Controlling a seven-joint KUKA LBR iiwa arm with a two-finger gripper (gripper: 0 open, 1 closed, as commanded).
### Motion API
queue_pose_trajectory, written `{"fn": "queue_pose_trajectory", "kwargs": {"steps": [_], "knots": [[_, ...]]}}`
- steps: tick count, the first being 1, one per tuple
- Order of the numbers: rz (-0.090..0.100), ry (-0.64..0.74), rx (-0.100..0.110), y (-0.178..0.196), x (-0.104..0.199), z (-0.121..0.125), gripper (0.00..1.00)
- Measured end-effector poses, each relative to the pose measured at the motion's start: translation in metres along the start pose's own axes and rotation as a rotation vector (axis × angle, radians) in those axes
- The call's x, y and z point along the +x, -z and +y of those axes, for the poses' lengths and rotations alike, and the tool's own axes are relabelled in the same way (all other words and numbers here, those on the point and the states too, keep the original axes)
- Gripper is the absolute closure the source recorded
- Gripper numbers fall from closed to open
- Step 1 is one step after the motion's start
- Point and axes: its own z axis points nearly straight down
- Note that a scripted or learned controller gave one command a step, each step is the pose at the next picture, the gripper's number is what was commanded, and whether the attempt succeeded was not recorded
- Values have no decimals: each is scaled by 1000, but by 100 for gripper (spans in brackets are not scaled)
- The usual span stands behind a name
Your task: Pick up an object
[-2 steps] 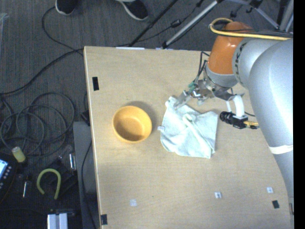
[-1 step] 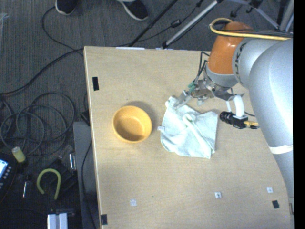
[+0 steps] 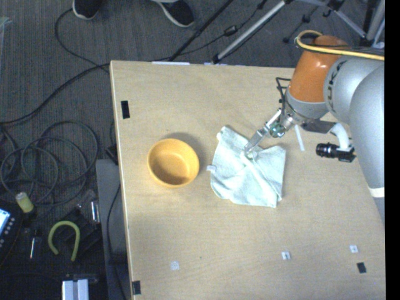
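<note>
A pale mint cloth lies crumpled on the wooden bench top, right of centre. A yellow bowl stands upright to its left, a short gap away from the cloth. The arm, grey with an orange band, reaches in from the right and slants down to the left. My gripper has its tip on the cloth's upper middle, where the fabric bunches into a ridge. The tip is small and partly merges with the cloth.
The bench's left edge drops to a floor strewn with cables and a green U-shaped item. Tripod legs and a person's shoes are beyond the far edge. Small markers dot the front of the bench.
</note>
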Motion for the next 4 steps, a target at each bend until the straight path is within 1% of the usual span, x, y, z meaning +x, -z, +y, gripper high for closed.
{"fn": "queue_pose_trajectory", "kwargs": {"steps": [4], "knots": [[0, 0, 0, 0, 0, 0, 0]]}}
